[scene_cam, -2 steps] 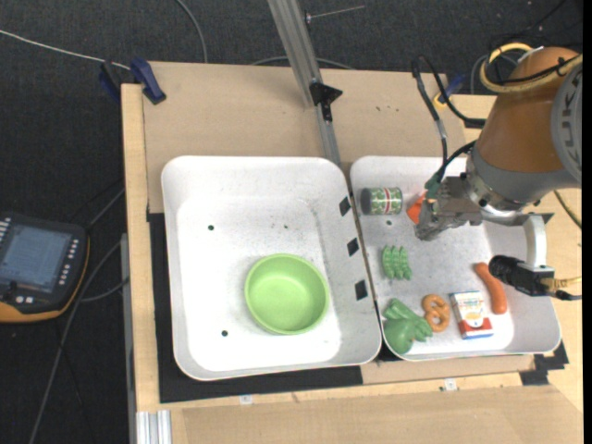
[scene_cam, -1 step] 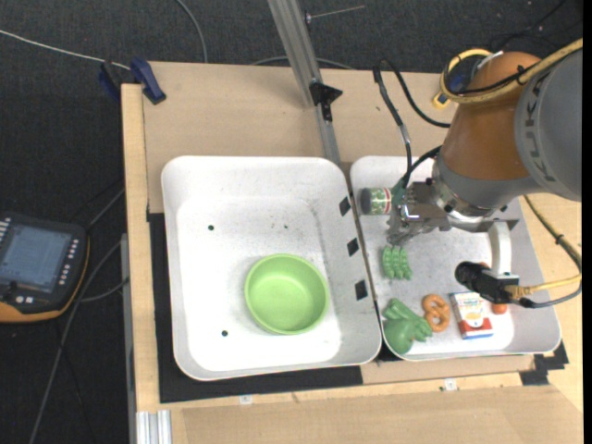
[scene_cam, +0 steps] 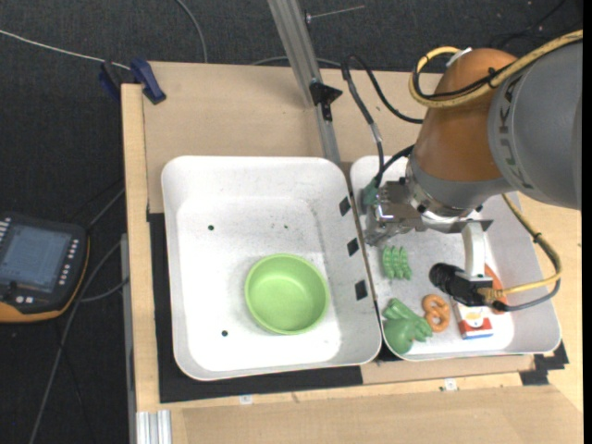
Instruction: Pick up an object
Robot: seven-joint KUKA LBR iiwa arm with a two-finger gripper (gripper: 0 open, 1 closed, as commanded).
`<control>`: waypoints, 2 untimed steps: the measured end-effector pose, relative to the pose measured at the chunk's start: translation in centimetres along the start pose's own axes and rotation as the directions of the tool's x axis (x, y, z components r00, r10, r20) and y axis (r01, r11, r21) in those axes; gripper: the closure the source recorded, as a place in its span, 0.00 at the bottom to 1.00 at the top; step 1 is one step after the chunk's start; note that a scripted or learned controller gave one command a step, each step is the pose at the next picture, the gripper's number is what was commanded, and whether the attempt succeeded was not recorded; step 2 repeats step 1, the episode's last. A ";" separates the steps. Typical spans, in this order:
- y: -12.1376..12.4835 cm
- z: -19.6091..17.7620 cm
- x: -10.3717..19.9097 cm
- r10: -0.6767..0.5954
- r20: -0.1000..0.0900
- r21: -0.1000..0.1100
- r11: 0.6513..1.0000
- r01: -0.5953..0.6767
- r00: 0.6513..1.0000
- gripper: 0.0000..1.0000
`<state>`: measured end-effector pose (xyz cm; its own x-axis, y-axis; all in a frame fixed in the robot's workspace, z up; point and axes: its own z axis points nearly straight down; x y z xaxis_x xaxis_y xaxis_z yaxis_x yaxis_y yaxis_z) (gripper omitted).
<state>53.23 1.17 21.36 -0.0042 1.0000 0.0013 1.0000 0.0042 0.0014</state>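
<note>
Gripper [scene_cam: 381,218]: low over the right bin [scene_cam: 535,336], at its 10 o'clock corner; whether spread or closed cannot be told, nothing seen in its grasp.
Green ridged piece [scene_cam: 396,263]: small, ribbed, bright green, lying free at the gripper's 6 o'clock.
Leafy green piece [scene_cam: 404,322], orange pretzel [scene_cam: 436,310], red, white and blue box [scene_cam: 474,323]: along the bin's 6 o'clock edge.
Green bowl [scene_cam: 286,292]: left bin [scene_cam: 213,188], 5 o'clock.

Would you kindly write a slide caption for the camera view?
The gripper hangs over the right bin near a green ridged toy, while a green bowl sits in the left bin.
</note>
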 end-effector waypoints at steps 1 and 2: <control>-1.6 -0.4 4.3 0.001 0.000 0.002 1.000 -0.001 1.000 1.00; -1.6 -0.4 4.3 0.001 0.000 0.002 1.000 -0.001 1.000 1.00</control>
